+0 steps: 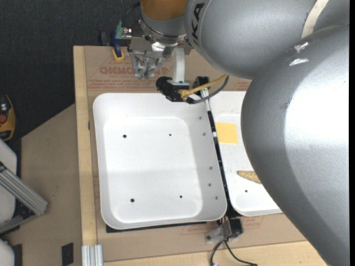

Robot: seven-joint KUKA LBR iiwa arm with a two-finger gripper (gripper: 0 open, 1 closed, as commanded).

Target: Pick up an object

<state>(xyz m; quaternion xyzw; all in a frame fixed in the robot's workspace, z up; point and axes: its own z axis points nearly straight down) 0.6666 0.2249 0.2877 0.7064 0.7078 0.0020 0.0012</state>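
1. The end effector (145, 68) is seen near the top of the view, pointing down over the table (86, 121). Whether it is apart or together cannot be told from this angle.
2. Directly above the end effector, the orange band (161, 4) of the wrist is seen. From there the grey arm (266, 32) runs off to the right and fills the right side of the view.
3. Under and around the end effector, red lettering (113, 70) is printed on the brown table surface.
4. Just below the end effector in the view, the far rim of the left bin (97, 148) is met. The end effector is placed beyond that rim, over the table and not over the bin floor.
5. Four small dark dots (125, 136) are seen on the white floor of the left bin, lower in the view than the end effector.
6. To the right of the end effector and lower in the view, the right bin (249, 204) is found, touching the left bin along their shared side and partly covered by the arm.
7. A yellow square (226, 132) lies flat in the right bin, near the shared side and well apart from the end effector.
8. Farther from the end effector, a tan piece (249, 176) lies in the same bin, with its right end hidden by the arm.
9. At the near edge of the table, between the two bins, a black plug (233, 226) with a cable is seen.
10. Far to the lower left of the end effector, off the table, a metal rail (25, 195) is seen.
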